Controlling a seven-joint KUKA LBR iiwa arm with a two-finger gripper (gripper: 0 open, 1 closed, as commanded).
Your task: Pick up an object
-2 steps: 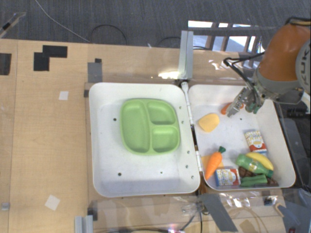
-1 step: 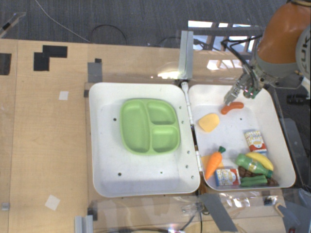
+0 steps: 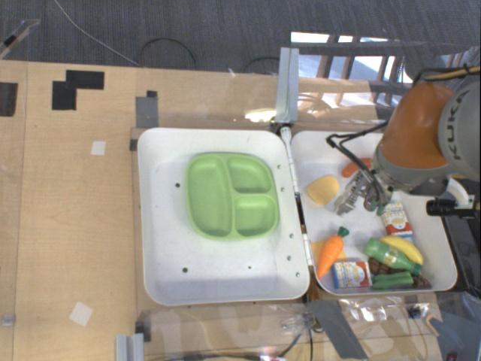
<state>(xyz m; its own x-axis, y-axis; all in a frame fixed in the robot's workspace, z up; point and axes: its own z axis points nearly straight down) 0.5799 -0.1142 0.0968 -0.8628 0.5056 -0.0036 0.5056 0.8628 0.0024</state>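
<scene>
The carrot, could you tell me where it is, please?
The carrot lies in the right bin, near its left wall, beside the small carton.

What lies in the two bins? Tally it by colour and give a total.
Green: 2, plate and bottle
Yellow: 2, wedge and banana
Orange: 1, carrot
Red: 1, half-hidden piece
Printed packs: 2, carton and can
Dark brown: 1, lump
Total: 9

The arm (image 3: 458, 119) bears partly visible "KU" lettering.
</scene>
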